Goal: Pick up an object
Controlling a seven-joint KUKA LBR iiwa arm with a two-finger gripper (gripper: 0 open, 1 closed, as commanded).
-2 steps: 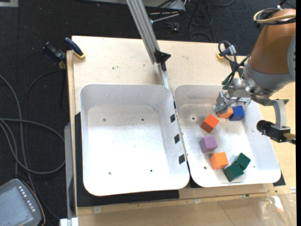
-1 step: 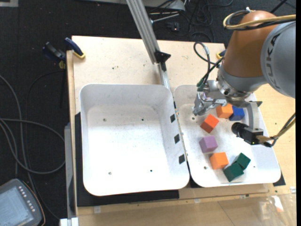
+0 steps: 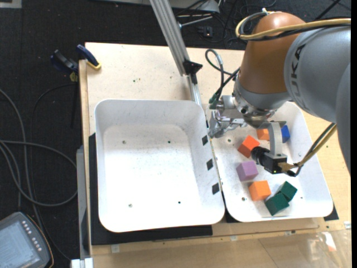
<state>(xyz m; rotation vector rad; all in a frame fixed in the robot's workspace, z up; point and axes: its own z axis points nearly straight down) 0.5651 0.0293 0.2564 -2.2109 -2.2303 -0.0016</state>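
Gripper (image 3: pixel 219 126) sits low over the far left corner of the right bin (image 3: pixel 319 201), right beside the wall shared with the left bin (image 3: pixel 106 149). Whether it is wide or narrow, I cannot tell from this angle, and nothing can be made out in its grasp. The grey arm (image 3: pixel 318 60) swings in from the right, its orange band (image 3: pixel 268 49) high above the bin. Blocks are scattered to the right of and nearer than the gripper: an orange cube (image 3: pixel 249 146) closest to it, a purple cube (image 3: pixel 246 171) just nearer than that, another orange block (image 3: pixel 259 190) nearer again, and two dark green blocks (image 3: pixel 281 197) touching each other at the near edge. A blue block (image 3: pixel 285 133) peeks out beside the black fitting (image 3: pixel 271 162) hanging off the wrist, with a sliver of orange just left of it. Both bins rest on the pale table (image 3: pixel 139 71), and a blue and yellow clamp (image 3: pixel 75 60) grips the table's far left corner.
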